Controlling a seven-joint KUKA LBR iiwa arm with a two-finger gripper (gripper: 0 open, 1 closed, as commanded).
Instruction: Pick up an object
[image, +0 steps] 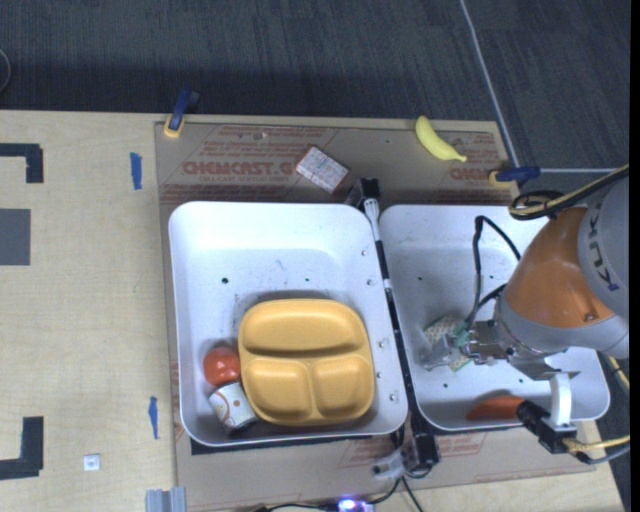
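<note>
White plastic makes up the two shallow bins, and we start with the left bin (190, 300), which carries most of the contents. A yellow divided tray (305, 360) lies face up across its near half, with an orange ball (220, 363) tucked against the tray's left edge and a small white and orange toy (231, 405) just below the ball.

Our arm (560, 285) reaches into the right bin (440, 235) from the right, its orange band hanging over the bin's middle. The gripper (455, 340) sits low near the bin floor, by a small pale, crumpled-looking object (438, 330). We cannot tell how the gripper is set or whether it has that object, since the wrist and cables crowd the spot.

An orange-red object (497, 407) lies near the right bin's front wall, partly under the arm. Outside the bins, on the brown board behind them, rest a yellow banana (438, 140) and a small patterned box (321, 168).

As we judge it, the pale object is the likely target, and it looks light and irregular. A closing grasp could pinch only an edge, so it slips free on the lift. It could also be nudged sideways toward the bin's left wall, leaving nothing to close on. The dangling cable near the wrist might snag or brush the object too.
</note>
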